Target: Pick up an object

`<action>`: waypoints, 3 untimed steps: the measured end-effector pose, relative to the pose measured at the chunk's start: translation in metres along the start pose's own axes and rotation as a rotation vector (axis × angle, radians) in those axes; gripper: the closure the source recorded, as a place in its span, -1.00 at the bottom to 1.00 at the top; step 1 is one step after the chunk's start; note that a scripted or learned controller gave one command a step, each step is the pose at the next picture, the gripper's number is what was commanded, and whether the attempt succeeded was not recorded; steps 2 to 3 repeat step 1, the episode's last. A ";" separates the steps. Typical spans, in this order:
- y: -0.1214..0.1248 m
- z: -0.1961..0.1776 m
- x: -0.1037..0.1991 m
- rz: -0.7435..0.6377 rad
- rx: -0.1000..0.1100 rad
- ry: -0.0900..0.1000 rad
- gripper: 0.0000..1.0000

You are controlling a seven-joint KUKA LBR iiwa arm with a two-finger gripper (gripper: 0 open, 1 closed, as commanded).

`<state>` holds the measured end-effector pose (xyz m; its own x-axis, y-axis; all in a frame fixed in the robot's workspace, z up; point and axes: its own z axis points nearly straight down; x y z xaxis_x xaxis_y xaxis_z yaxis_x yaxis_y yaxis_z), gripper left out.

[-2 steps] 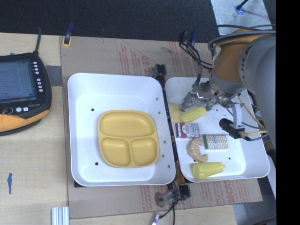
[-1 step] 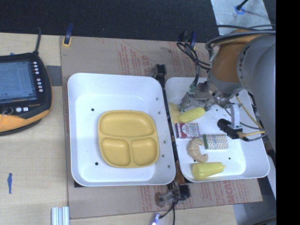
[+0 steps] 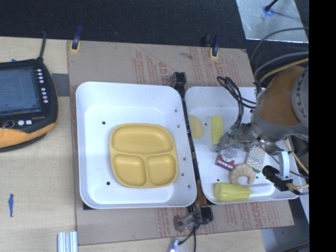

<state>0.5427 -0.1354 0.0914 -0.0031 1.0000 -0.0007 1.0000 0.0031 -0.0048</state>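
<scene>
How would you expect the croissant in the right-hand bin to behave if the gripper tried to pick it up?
The croissant looks like a small toy, so probably light and fairly stiff. Its curved, ridged shape may slip from two fingers unless pinched across the middle. It touches the yellow piece and lies near the red packet, so a push would likely shift them too.

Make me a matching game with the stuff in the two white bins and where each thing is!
Things:
1. yellow divided tray
2. croissant
3. corn cob
4. red and white packet

Places:
A. right bin, upper middle, standing lengthwise
B. left bin, in the middle
C. right bin, just below the gripper
D. right bin, lower part, just above the long yellow-green piece

Pairs: 1-B, 2-D, 3-A, 4-C
</scene>
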 end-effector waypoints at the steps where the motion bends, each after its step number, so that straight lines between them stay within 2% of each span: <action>1: 0.065 -0.001 0.026 -0.002 -0.002 0.001 -1.00; 3: 0.065 -0.001 0.026 -0.002 -0.002 0.001 -1.00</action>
